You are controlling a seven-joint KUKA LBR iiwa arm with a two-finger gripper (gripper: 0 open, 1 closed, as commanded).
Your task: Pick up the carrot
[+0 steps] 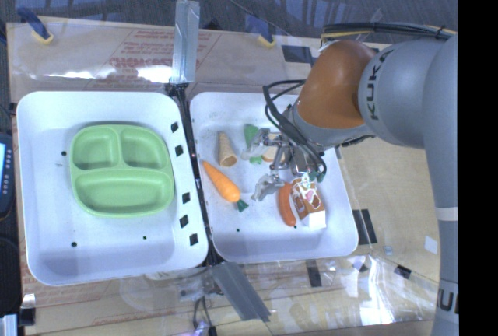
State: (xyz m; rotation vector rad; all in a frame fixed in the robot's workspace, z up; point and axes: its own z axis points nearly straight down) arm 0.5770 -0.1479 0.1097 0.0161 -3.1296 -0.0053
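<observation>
Carrot: I see the tapered orange carrot with a small green stub (221, 181) lying flat on the floor of the right-hand shallow white bin (233, 245), near its left wall, tip toward 10 o'clock and stub toward 4 o'clock.
Tool: my grey two-finger gripper (274, 171) hangs over the middle of that bin, just beside the carrot at its 3 o'clock; I cannot tell how it is set.
Contact: nothing orange sits in the tool as far as I can see, so I judge the carrot not yet picked.
Neighbours: a tan cone-shaped piece (226, 148) lies at the carrot's 12 o'clock; a reddish sausage-shaped toy (287, 204) and a red-and-white packet (310, 202) lie beyond the tool, toward 4 o'clock of it.
Other bin: the left-hand white bin (47, 249) carries a light green three-compartment plastic tray (121, 169), well apart from the work.
Progress: I'd call this the approach stage; lining up over the carrot, closing on it and lifting all remain.
</observation>
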